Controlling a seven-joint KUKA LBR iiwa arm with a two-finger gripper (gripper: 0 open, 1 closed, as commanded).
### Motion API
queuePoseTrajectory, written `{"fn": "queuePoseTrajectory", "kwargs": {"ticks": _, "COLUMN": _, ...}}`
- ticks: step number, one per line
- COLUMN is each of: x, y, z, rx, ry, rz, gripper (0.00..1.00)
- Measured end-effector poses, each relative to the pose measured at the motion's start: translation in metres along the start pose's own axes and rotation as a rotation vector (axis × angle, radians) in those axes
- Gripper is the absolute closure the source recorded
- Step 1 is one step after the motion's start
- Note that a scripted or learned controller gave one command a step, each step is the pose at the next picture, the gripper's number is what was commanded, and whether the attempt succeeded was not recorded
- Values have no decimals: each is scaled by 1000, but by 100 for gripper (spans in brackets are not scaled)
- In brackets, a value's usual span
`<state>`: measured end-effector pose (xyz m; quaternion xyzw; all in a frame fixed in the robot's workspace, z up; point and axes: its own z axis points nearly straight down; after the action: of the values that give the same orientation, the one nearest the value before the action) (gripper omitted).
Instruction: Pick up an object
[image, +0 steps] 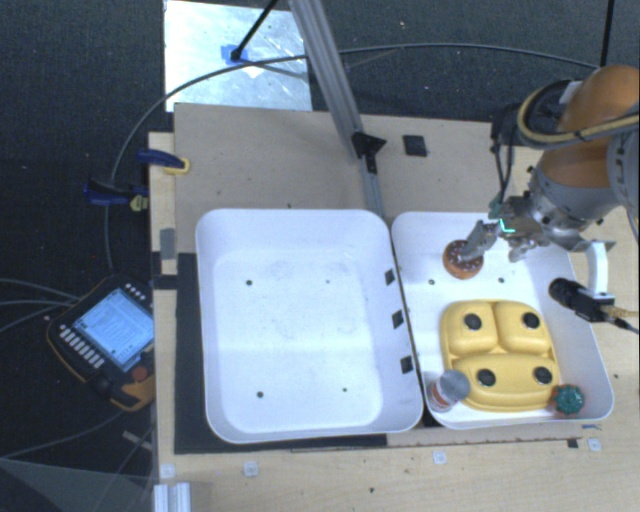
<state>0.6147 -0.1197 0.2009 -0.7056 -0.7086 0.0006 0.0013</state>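
Note:
The right bin (590, 330) holds a large yellow block (497, 355) with several black dots, lying in its front half. A small brown round thing (462, 261) lies near the bin's back left corner. A grey and orange piece (447, 388) sits at the front left, and a teal ball (569, 400) at the front right. My gripper (497, 246) hangs over the back of this bin, just right of the brown round thing, with one finger (479, 239) reaching toward it. The fingers stand apart with nothing between them.
The left bin (295, 320) sits beside the right one, with black clips on the shared edge (397, 318). A slanted metal pole (335, 80) rises behind the bins. A handheld pendant (108, 330) lies off the bench at the left.

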Motion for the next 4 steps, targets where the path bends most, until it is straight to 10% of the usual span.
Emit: {"fn": "queuePoseTrajectory", "kwargs": {"ticks": 4, "x": -6, "y": 12, "z": 112, "rx": -13, "ry": -2, "rz": 4, "gripper": 0}}
